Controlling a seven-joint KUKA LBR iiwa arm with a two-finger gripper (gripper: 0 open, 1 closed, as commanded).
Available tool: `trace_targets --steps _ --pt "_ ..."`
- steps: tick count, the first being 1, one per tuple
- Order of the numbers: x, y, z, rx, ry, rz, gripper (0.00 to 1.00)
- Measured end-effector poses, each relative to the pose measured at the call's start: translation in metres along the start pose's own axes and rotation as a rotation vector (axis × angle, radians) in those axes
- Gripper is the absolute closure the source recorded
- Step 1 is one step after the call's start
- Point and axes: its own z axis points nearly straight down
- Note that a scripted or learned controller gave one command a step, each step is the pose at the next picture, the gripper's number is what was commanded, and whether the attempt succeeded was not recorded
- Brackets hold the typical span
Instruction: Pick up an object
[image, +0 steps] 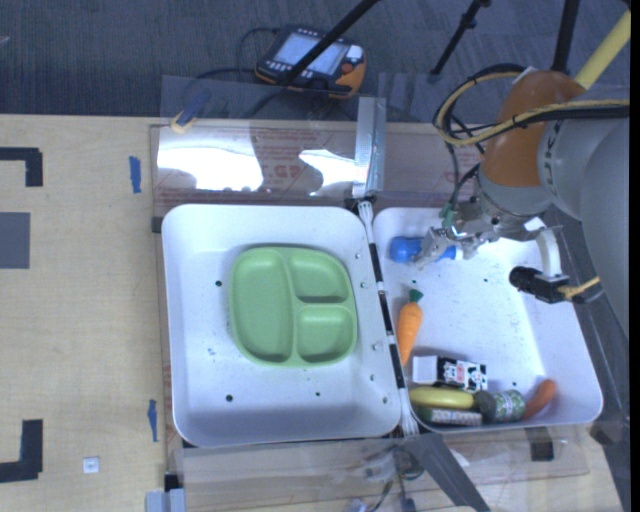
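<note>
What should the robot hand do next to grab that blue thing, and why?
Probably slide a little left and lower. The gripper hovers in the right white bin, just beside the small blue round object, which doesn't look to be between its fingers yet.

Divided plate (293, 305) in left bin (190, 380), carrot (409, 328), banana (441, 397) in right bin (560, 340)

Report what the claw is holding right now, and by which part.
Cannot be told. The claw sits low in the right bin, right beside the blue object, but the view does not show that object between its fingers.
</note>
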Motion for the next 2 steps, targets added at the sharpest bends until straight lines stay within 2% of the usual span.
trace_targets --steps 1,2 --pt "0.057 -0.001 -0.146 -0.032 0.002 -0.079 1.00" --pt "0.048 -0.074 -0.218 -0.033 -0.001 -0.229 1.00"
